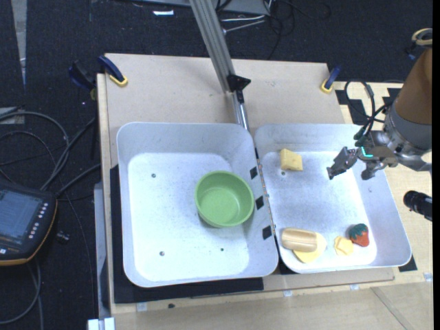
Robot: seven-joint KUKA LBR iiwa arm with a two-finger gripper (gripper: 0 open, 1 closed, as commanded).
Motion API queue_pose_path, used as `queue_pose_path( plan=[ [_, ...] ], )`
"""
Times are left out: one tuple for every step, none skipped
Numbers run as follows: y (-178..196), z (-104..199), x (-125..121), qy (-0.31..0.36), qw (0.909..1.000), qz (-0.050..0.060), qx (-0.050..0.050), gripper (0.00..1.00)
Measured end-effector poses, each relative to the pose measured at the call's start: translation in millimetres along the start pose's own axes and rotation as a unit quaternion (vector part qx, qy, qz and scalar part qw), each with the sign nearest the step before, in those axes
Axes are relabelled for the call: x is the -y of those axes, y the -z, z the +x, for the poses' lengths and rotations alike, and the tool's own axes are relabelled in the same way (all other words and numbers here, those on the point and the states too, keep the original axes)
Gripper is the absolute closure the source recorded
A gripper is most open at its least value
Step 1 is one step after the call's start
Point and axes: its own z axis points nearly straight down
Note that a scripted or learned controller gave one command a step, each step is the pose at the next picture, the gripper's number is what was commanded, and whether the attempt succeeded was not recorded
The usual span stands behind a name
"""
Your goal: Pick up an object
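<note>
A small pale-yellow cheese-like wedge (291,160) lies near the back of the right white bin (385,212), just left of the open, empty two-finger gripper (354,166). Up front lie a tan bread roll (300,239), a yellow chunk (344,246) and a red strawberry-like toy (359,234). The left white bin (151,184) holds a green plastic bowl (223,198).

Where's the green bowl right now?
The green bowl sits in the left bin, toward its right side near the divider, across from the yellow block in the right bin.

Left bin (137,184): bowl (224,198), right of centre. Right bin (385,212): block (291,160) behind; three items along front edge.
</note>
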Motion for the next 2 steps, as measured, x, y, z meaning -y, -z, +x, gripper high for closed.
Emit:
queue_pose_path(
  plan=[
    [0.0,0.0,0.0,0.0,1.0,0.0,0.0,0.0],
    [-62.8,-2.1,-1.1,0.0,1.0,0.003,-0.001,0.0]
  ],
)
